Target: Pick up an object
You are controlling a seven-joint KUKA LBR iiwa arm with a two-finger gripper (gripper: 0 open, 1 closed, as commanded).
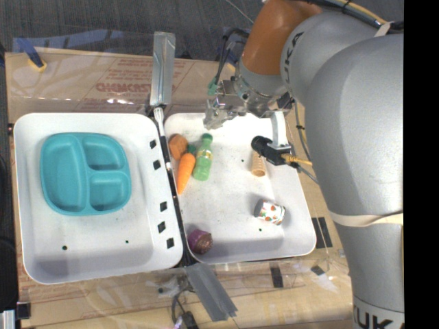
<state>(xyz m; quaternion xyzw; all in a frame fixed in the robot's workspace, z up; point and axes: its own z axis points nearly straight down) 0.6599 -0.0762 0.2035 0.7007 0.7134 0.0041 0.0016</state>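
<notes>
Far off to the gripper's left, the left bin point(31, 252) has a teal tray point(86, 172) with compartments lying flat in it, well apart from the gripper. The rest sits in the right bin point(233, 211). Below and left of the gripper, against the wall between the bins, is a brown lump point(178, 144), and touching its lower side is a carrot point(184, 173). The carrot's long axis runs away from the gripper, thick end nearer it and tip pointing at the near rim, leaning a little towards the dividing wall. Just beside the carrot, almost straight below the gripper and the closest thing to it, lies a green bottle point(202, 163). It is on its side, its long axis nearly parallel to the carrot's, the dark cap end pointing up at the gripper and the base towards the near rim. Far below that, in the near left corner, sits a purple thing point(199, 239). The gripper point(216, 115) itself hangs over the bin's far left corner, close to the far rim, with nothing visibly in it. From here I cannot tell whether it is released or clenched. Below and to its right lies a small tan cone point(258, 164), and further down on that side a white patterned cup point(270, 212) rests on its side.
</notes>
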